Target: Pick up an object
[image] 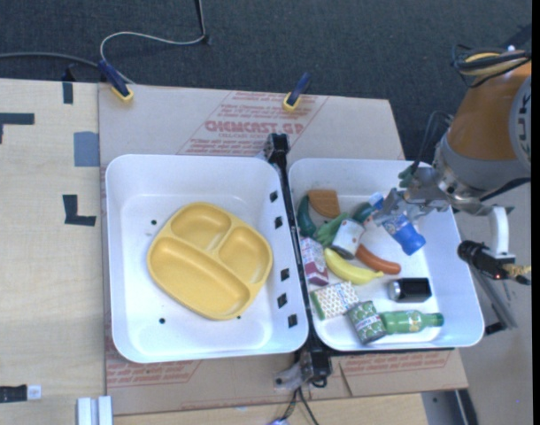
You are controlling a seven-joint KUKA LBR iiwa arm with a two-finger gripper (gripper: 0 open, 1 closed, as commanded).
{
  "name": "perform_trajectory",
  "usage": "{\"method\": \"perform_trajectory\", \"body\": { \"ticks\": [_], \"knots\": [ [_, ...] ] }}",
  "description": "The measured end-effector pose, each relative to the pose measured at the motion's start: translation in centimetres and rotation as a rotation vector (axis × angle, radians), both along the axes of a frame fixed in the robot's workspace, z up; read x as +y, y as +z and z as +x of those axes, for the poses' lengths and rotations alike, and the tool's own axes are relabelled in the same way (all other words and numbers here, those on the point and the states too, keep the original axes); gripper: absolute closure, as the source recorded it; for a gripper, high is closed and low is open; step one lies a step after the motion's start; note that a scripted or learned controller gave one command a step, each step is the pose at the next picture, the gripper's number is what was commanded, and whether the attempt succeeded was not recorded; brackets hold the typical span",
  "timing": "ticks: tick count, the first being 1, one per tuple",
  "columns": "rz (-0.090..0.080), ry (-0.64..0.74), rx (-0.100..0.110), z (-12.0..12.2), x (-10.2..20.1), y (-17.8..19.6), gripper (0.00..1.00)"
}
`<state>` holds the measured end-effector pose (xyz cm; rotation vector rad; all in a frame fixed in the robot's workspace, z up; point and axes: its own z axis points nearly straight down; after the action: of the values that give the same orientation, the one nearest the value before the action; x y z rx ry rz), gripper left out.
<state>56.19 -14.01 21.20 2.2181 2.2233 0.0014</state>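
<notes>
My gripper hangs over the upper right part of the right bin, at the end of the grey arm with the orange band. A blue cylinder lies directly under and in front of it, touching or nearly touching it. Whether the cylinder is gripped cannot be made out. Close by to the left lie a white bottle, a green item and a brown piece. A banana and an orange-red stick lie in the middle of the bin.
Nearer the front of the right bin lie a black box, a green bottle and a patterned packet. The left bin holds a yellow divided plate. A black divider runs between the bins.
</notes>
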Motion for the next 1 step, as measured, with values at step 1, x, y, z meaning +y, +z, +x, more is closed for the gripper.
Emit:
{"method": "perform_trajectory", "body": {
  "ticks": [1],
  "knots": [
    [0.0,-0.002,0.002,-7.81,0.46,4.49,1.0]
  ]
}}
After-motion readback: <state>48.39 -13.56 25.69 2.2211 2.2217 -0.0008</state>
